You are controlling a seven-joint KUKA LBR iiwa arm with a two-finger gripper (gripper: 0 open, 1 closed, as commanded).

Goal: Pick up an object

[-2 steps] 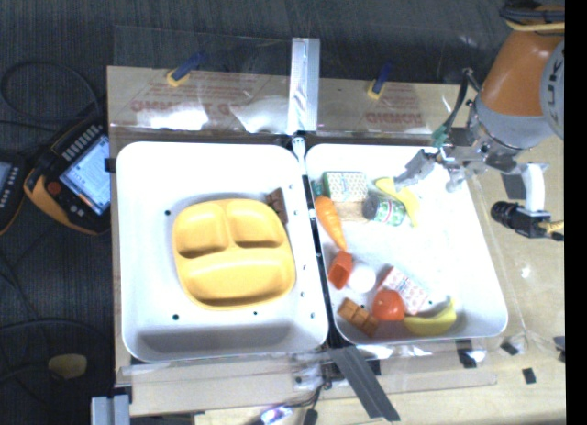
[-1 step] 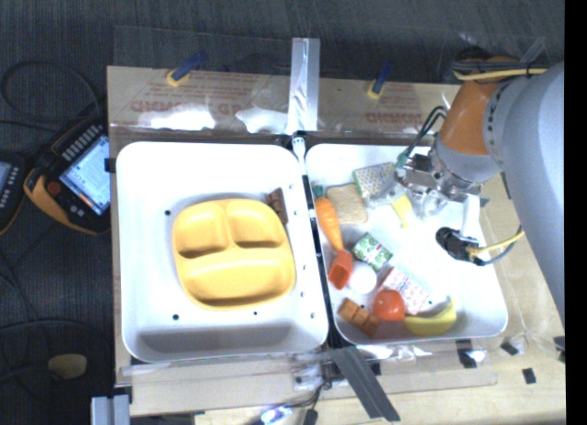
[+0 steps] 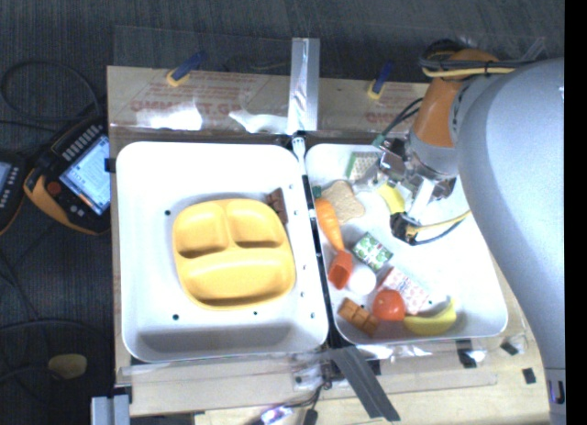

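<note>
**Claw low in the right bin, state unreadable**

Claw [image 3: 410, 195] sits down in the upper part of the right bin [image 3: 477, 272], and you cannot tell from this angle whether it is wide, narrow or gripping anything. Your arm [image 3: 514, 175] comes in from the right as a broad grey mass, with the orange band [image 3: 438, 111] above the wrist near the bin's top edge; the wrist tilts down and to the left into the bin. A yellow piece [image 3: 393, 199] lies just beside the claw, on its left, but whether they touch is unclear.

You have the objects to pick spread down the right bin. A tan slice [image 3: 342, 199] lies near the top left, with a carrot [image 3: 328, 221] running along the divider below it. A green-and-white packet [image 3: 371, 251] sits in the middle, a red-orange piece [image 3: 340, 270] to its left, and a white egg [image 3: 361, 280] between them and lower. Toward the near edge you see a tomato [image 3: 389, 305], a pink-patterned packet [image 3: 407, 289], a banana [image 3: 431, 320] and a brown block [image 3: 356, 315].

Your left bin [image 3: 147, 258] holds a yellow divided tray [image 3: 234, 253], with a small brown item [image 3: 276, 203] at its upper right corner. Both bins rest on the desk [image 3: 229, 93]. A handheld pendant [image 3: 78, 180] lies on the floor to the left.
</note>
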